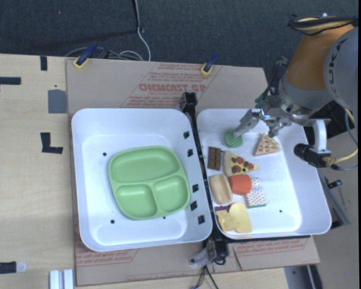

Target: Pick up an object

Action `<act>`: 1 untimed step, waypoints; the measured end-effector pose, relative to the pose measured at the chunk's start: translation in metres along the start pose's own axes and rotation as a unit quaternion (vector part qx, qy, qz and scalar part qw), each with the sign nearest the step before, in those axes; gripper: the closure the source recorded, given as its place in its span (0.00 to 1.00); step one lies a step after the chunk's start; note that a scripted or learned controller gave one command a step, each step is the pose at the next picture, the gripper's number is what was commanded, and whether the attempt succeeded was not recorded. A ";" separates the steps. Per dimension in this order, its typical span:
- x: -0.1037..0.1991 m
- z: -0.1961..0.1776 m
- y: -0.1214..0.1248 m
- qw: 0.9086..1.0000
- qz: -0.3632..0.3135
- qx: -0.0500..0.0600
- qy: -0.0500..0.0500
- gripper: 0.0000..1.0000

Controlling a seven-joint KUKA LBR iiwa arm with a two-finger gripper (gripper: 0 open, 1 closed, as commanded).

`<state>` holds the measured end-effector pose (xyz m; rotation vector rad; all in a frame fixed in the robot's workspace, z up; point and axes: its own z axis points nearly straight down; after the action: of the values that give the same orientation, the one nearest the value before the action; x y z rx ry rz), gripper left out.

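Observation:
My gripper (260, 125) hangs over the back of the right bin (301, 191), fingers spread open with nothing between them. One finger (245, 124) points down toward a green round piece (233, 139) just below it. Its other finger (273, 126) ends just above a tan triangular wedge (266, 146). Further forward in the same bin lie a brown chocolate bar (214, 158), a pizza slice (240, 164), a red piece (240, 183), a bread roll (221, 189), a sprinkled square (256, 195) and a yellow piece (235, 217).
The left bin (90, 179) holds a green divided plate (148, 182). A black clip (188, 103) sits where the two bins meet at the back. Cardboard (162, 86) lies under both bins, and cables (138, 23) run behind.

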<state>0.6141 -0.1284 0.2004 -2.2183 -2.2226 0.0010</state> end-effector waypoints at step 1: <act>0.026 0.121 0.054 1.000 -0.002 -0.001 -0.001 0.00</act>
<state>0.6679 -0.1018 0.0792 -2.2162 -2.2282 0.0013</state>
